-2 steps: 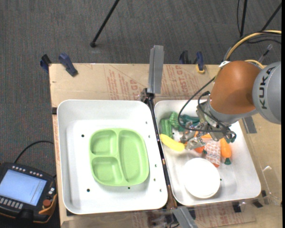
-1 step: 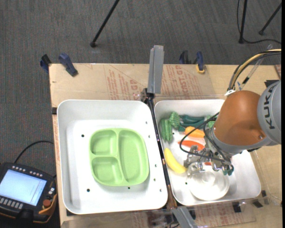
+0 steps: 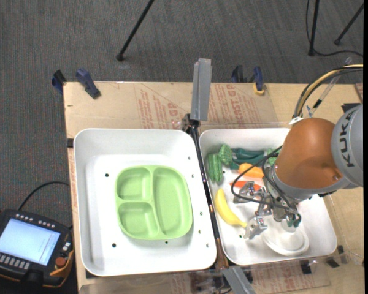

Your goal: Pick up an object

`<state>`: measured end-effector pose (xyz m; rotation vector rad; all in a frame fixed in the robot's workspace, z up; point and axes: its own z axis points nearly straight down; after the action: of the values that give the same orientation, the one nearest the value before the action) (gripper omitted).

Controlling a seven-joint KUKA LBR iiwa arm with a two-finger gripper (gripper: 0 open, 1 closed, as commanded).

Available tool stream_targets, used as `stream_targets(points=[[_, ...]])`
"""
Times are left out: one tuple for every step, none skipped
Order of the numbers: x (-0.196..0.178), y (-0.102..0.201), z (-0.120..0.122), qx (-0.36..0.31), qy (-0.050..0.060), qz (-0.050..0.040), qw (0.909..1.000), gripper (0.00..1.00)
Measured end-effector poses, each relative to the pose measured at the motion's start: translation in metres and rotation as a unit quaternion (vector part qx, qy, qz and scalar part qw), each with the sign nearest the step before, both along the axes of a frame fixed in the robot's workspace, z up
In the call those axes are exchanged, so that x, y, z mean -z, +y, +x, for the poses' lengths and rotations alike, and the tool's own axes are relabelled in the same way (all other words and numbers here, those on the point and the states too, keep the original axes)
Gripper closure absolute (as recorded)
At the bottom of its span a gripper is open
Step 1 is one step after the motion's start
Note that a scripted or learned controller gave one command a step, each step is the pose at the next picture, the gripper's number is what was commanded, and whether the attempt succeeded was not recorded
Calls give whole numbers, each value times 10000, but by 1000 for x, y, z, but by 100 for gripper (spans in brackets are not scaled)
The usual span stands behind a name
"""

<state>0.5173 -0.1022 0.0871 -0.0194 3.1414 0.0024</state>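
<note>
Camera view has the gripper (image 3: 262, 220) low in the right bin (image 3: 329, 220), near its front edge, with the orange band just above it hiding much of the wrist. The metal fingers hang over the bin floor between a banana (image 3: 227, 209) and a white bowl (image 3: 286, 242), and whether they are spread or closed cannot be told from this slant; nothing shows between them. The banana lies toward the bin's left wall, running from the middle down toward the front, and it is the nearest candidate for the pick. It looks like a plastic toy: light, stiff, smooth and a little slippery, so a squeeze across its thick middle, with the fingers set square to its curve, should hold better than a pinch at either tapered tip, where it would likely squirt out. The bowl sits in the front right corner, partly under the gripper; it seems rigid and light, and its thin rim is the only place to grip, a poor bet for blunt fingers. Green vegetables (image 3: 216, 162) and an orange piece (image 3: 253, 171) crowd the back left of the bin, close enough together that a grab there risks catching two. The left bin (image 3: 92, 146) carries a green plate (image 3: 153, 202) at its centre.
</note>
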Motion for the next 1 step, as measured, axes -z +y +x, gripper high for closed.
stream_targets(points=[[-2, 7, 121, -1301, -22, -3, 9915, 0]])
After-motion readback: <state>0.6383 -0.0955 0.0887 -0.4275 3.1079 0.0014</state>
